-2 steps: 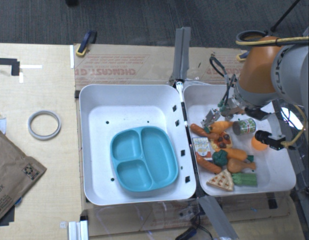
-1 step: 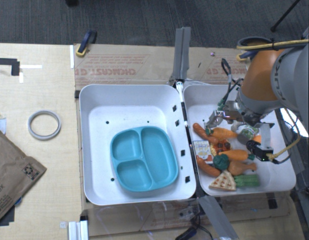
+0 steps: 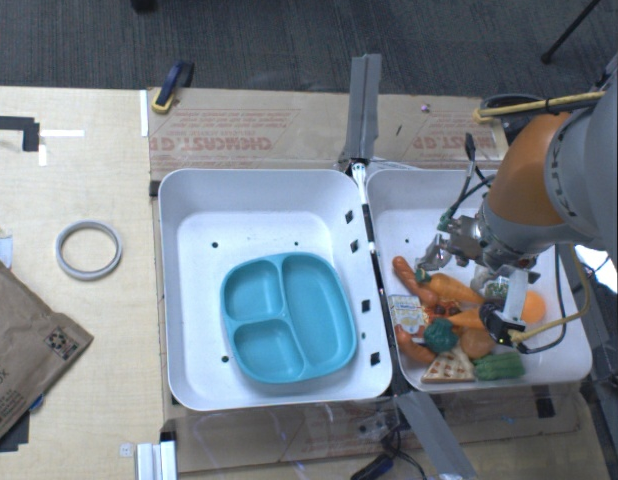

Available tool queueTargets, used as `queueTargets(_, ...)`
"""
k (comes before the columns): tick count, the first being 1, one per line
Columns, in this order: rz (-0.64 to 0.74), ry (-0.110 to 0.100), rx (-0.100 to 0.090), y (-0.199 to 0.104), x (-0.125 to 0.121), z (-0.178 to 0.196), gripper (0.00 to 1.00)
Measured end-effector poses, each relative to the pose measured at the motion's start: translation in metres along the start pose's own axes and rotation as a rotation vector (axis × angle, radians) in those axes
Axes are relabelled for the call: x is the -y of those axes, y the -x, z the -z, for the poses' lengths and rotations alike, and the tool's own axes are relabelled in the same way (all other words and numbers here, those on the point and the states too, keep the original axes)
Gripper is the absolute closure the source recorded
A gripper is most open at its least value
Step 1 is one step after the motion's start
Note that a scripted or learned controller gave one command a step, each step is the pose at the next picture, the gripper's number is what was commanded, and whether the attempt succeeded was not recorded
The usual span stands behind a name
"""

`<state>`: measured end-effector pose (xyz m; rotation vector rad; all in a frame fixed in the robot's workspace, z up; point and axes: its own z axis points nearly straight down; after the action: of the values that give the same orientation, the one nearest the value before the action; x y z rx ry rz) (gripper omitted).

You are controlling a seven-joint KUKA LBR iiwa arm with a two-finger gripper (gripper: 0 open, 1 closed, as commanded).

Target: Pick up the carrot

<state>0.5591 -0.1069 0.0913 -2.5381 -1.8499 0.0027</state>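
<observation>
End effector (image 3: 467,268) hovering over carrot (image 3: 451,289) in right bin (image 3: 389,200), finger state unclear; blue tray (image 3: 287,316) sitting at nine o'clock.

Blue divided plate (image 3: 288,316) in the left bin (image 3: 184,268); tape ring (image 3: 88,249) and cardboard box (image 3: 19,343) on the bench.

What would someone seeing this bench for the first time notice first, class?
Probably the bright blue divided plate lying alone in the left bin. Next, the heap of toy food in the right bin, where an orange carrot lies among other pieces. The grey arm with its orange band hangs over that heap, its hand low beside the carrot.
</observation>
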Motion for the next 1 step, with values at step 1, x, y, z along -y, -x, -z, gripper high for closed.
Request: queueTargets(1, 0.257, 0.000, 0.000, 0.0393, 0.0266, 0.0002, 0.00)
